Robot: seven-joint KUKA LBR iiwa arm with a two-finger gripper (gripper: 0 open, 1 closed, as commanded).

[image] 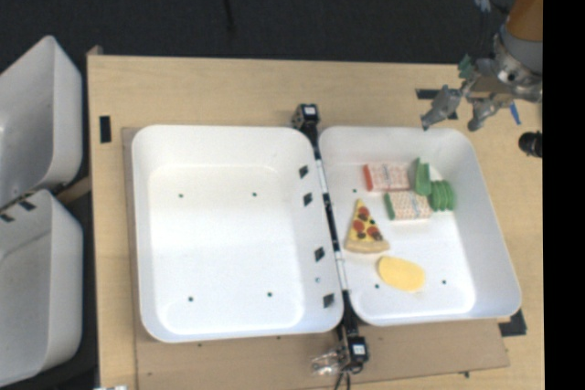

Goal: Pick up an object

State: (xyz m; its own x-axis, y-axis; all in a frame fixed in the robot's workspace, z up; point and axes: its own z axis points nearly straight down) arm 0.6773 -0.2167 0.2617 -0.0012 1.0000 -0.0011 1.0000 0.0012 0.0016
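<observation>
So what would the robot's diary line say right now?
gripper: open, above right bin's far edge | holding: nothing | pizza slice, yellow piece: in right bin

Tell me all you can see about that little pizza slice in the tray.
The pizza slice looks like a small toy wedge: tan crust edge, yellow top, red and dark dots for toppings. It lies flat on the floor of the right bin, near the divider, point toward the far side. It seems to touch nothing but the bin.

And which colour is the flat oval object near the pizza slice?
Yellow: the oval object shows plainly in the camera view, in the right bin.
</observation>
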